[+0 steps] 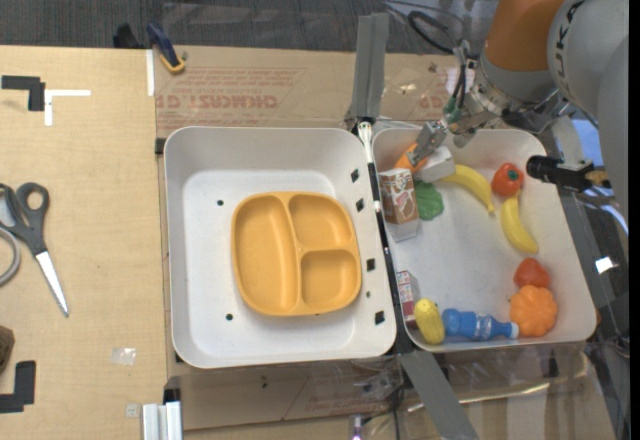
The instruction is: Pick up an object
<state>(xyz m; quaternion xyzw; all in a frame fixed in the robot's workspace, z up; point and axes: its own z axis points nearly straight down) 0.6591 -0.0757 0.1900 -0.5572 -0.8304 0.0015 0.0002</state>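
Currently at approach step: gripper (432, 141) hangs low at the right bin's (470, 248) upper-left corner, just above a grey-white block (436, 166) beside the carton (399, 196). Grasp unclear. Judged next: confirm hold, then lift.

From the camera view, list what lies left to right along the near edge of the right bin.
Yellow toy → blue bottle lying on its side → orange pumpkin-shaped toy.
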